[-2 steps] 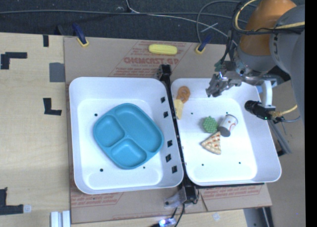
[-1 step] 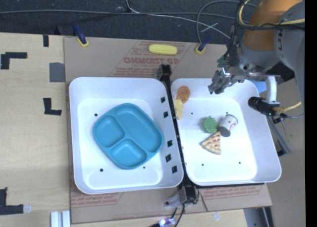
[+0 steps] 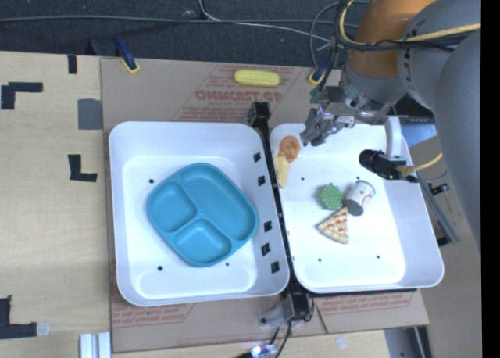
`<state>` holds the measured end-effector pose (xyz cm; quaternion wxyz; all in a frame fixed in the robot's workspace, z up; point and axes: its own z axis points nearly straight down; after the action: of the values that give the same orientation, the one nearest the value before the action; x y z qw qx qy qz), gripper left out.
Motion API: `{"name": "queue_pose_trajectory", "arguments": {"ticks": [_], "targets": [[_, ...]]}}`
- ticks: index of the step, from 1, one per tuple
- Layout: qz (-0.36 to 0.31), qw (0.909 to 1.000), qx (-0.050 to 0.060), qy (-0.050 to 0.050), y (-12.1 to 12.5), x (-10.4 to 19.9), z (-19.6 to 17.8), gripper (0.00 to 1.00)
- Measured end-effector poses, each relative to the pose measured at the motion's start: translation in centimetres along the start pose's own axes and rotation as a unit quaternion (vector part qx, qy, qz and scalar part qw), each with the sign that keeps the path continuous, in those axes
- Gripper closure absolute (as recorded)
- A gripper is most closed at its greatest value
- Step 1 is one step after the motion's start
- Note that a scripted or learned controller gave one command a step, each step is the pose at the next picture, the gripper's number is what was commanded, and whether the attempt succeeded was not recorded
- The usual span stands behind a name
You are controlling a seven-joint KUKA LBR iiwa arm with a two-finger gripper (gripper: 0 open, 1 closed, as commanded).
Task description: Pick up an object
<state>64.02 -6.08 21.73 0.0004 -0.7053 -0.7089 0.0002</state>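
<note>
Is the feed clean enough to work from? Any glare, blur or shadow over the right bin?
Camera view: even, soft lighting; the right bin is bright but not washed out. The pizza slice toy and green toy read clearly with faint shadows. The gripper looks slightly soft, the orange band carries a mild sheen.

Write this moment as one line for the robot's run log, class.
gripper: over right bin, far left corner | nearest: orange toy | also in bin: green toy, pizza slice, small can | left bin: blue tray
</note>
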Motion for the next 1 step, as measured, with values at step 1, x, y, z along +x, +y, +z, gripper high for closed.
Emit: {"name": "queue_pose_trajectory", "arguments": {"ticks": [1], "targets": [[-0.001, 1.0, 0.0, 0.0, 0.22, 6.42, -0.16, 1.0]]}}
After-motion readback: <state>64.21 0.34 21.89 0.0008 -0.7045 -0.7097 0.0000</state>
